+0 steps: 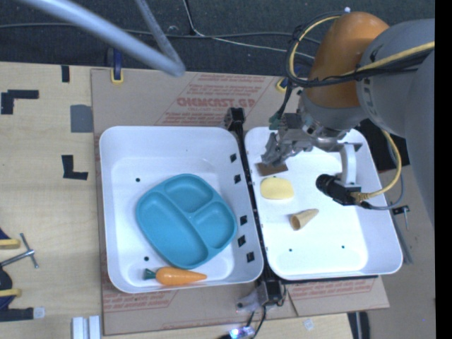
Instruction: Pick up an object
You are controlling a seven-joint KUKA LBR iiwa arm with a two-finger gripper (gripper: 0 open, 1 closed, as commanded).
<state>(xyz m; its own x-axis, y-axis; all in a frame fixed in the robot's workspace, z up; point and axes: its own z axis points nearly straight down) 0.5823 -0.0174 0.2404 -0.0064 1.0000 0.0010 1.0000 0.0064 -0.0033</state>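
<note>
My gripper [277, 155] hangs over the near-left part of the right bin [332, 260], pointing down at the bin's left wall. A small brown flat piece [272, 168] lies right at its fingertips; whether the fingers hold it I cannot tell. Just below it rests a pale yellow rounded object [277, 188]. A tan cone-shaped piece [304, 219] lies further toward the bin's middle. In the left bin [116, 147] sits a blue divided plate [186, 219] with an orange carrot [176, 276] beside its lower edge.
A black cable plug [337, 189] from the arm hangs over the right bin's right half. The divider between the bins [244, 189] carries black clips. A grey metal pole [92, 23] crosses the upper left. Cardboard [212, 97] underlies both bins.
</note>
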